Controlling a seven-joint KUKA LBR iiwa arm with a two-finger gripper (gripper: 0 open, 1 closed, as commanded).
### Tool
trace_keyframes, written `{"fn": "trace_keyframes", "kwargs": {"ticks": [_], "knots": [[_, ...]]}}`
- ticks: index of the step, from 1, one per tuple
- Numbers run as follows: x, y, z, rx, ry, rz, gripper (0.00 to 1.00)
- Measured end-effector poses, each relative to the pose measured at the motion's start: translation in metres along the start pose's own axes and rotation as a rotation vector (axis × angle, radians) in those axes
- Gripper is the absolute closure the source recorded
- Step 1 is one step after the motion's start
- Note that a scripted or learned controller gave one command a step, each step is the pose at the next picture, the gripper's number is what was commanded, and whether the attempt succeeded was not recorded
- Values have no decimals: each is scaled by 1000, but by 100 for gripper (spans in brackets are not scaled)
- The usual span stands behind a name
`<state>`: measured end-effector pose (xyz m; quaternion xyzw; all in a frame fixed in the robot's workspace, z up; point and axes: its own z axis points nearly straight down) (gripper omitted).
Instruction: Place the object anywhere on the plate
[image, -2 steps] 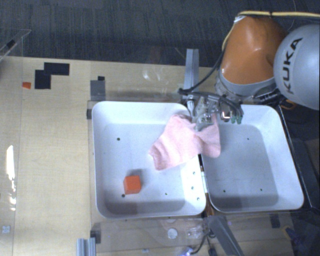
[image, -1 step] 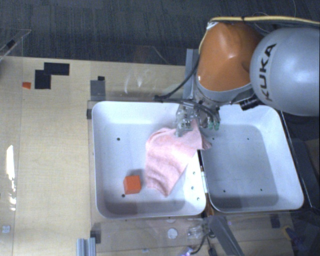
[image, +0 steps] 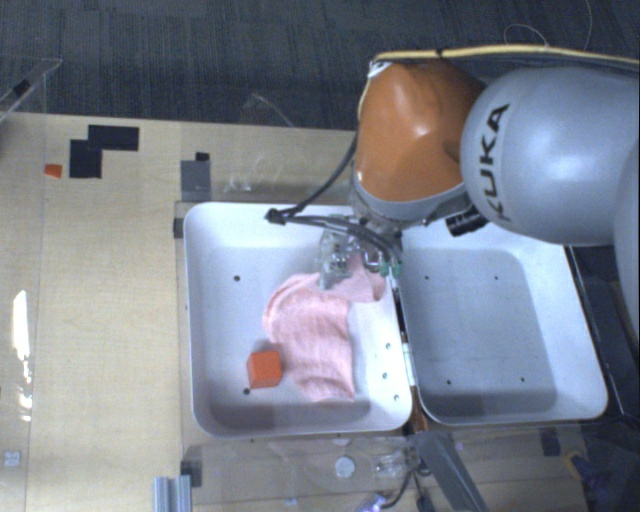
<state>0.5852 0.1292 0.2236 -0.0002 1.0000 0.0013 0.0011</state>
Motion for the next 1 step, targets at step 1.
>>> {"fn": "trace_keyframes", "kwargs": {"ticks": [1], "knots": [[0, 0, 0, 0, 0, 0, 0]]}}
